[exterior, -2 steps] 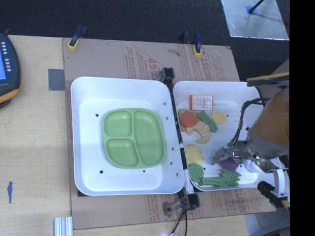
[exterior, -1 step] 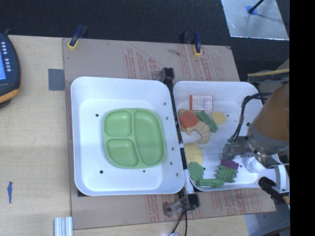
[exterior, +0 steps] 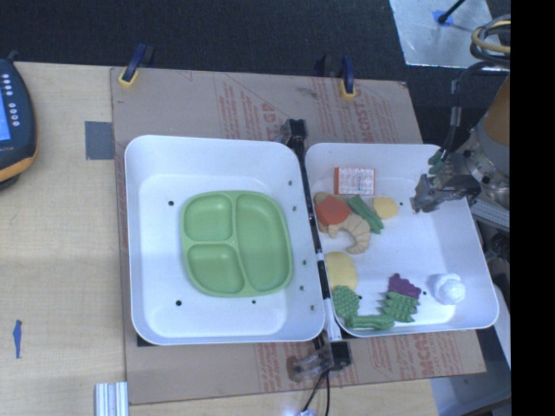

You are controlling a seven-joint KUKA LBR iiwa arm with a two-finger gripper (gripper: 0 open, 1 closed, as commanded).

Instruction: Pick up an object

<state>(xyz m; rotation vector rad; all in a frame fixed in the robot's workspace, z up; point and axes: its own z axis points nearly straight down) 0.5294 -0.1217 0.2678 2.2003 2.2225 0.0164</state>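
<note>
The gripper (exterior: 431, 193) is hovering over the right bin (exterior: 451, 258), near its upper right corner; whether it is open or closed cannot be told, and nothing is showing in its grasp. Left of the gripper, toy foods are lying clustered: a pink box (exterior: 354, 180), a croissant (exterior: 357, 230) and a green pepper (exterior: 365, 212). The left bin (exterior: 152, 232) is carrying a green 3-compartment plate (exterior: 236, 243).

Wooden bench (exterior: 61, 258), dark floor (exterior: 217, 16) behind.
</note>
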